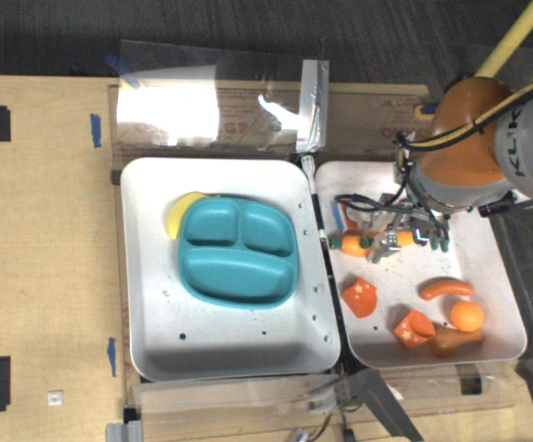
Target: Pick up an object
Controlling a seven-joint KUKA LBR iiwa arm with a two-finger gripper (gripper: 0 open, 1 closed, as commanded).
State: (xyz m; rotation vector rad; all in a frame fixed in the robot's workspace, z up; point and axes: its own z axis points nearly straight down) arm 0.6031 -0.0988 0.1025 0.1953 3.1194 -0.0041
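Claw (388, 240) low over the right bin (504, 263), at its upper left part; whether the claw is open, closed or gripping cannot be told. Just to the claw's left lies a small orange toy (351, 244), touching or nearly touching it. Below the claw sits a red-orange block (360, 298); farther down and to the right lie a second block (413, 329), a sausage-shaped piece (446, 289), an orange ball (467, 316) and a brown piece (450, 342). Well to the left, a teal divided plate (238, 250) covers a yellow item (185, 207) in the left bin (146, 274). The orange toy appears light, stiff and smooth; a grasp across its narrow middle seems best, since rounded ends may slip.
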